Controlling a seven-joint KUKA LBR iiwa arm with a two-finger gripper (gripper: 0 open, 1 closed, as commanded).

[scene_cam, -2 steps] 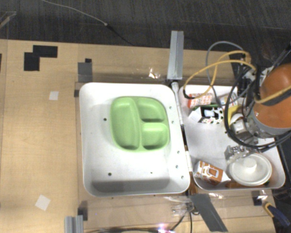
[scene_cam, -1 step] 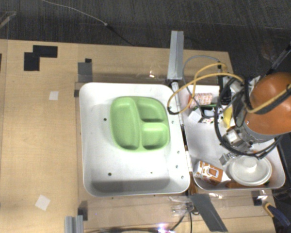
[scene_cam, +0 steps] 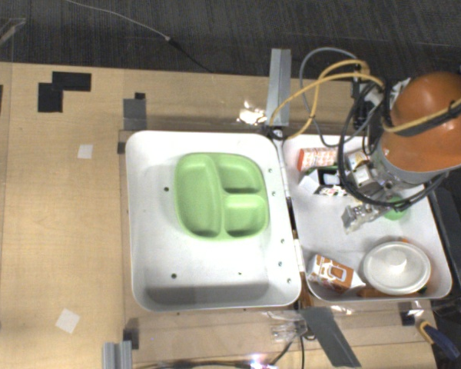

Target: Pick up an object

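Your gripper (scene_cam: 359, 215) hangs low over the right bin (scene_cam: 323, 241), can't tell its state honestly. Near it you've got a small carton (scene_cam: 316, 159), a white bowl (scene_cam: 396, 266) and an orange box (scene_cam: 332, 274); green tray (scene_cam: 219, 194) sits in the left bin (scene_cam: 150, 229).

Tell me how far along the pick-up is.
Nothing looks picked yet. The gripper hangs low over the right bin, near the white bowl and the orange carton; a grasp can't be confirmed. Closing on an object and lifting remain. The green tray sits in the left bin.
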